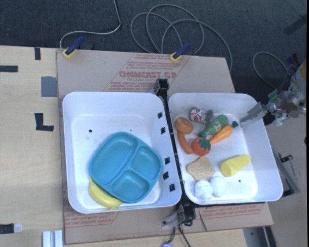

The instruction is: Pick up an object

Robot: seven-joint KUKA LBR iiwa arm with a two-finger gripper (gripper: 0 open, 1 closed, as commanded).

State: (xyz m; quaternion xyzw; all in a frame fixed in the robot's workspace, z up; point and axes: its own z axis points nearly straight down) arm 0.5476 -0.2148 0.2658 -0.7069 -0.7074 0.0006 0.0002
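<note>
Not much of the robot to go on: the gripper [258, 112] looks like slim grey metal fingers on a dark, chunky wrist block with a small green bit and pale grey housing behind.

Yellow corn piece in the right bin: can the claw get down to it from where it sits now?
Probably yes. The corn piece lies apart from the other toys, nothing on top, near the side where the claw hangs over the right bin's rim.
</note>
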